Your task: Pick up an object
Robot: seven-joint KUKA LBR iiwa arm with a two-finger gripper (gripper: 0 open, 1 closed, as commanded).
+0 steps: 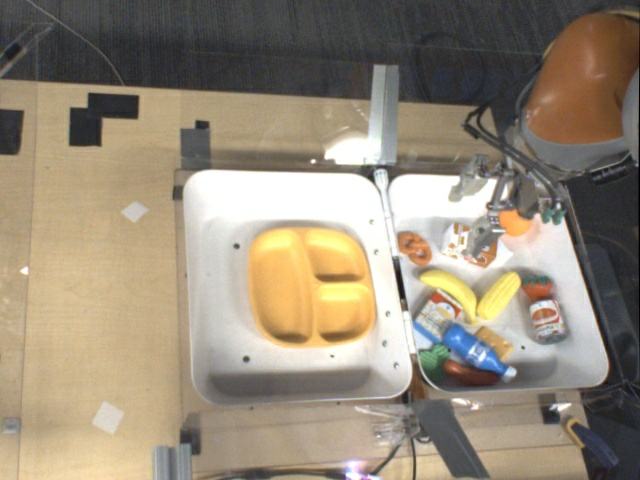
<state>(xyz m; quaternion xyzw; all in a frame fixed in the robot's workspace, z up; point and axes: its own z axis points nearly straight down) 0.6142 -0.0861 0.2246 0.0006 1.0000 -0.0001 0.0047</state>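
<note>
Hangs low over the right bin (pixel 585 353), the claw (pixel 490 230), in the bin's upper part. Cannot tell if clenched or released. Sits directly under the claw tips, touching or nearly so, a small red-and-white packet (pixel 470 245). At 2 o'clock from the claw, an orange ball (pixel 518 222). At 6 o'clock, a banana (pixel 449 291) and corn cob (pixel 499 295). In the left bin (pixel 205 298), a yellow divided tray (pixel 308 284).

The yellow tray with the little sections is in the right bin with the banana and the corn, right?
Not quite. The camera view shows the yellow tray in the left bin, by itself. The banana and the corn are in the right bin, just as you said, along with the other toy food.
</note>
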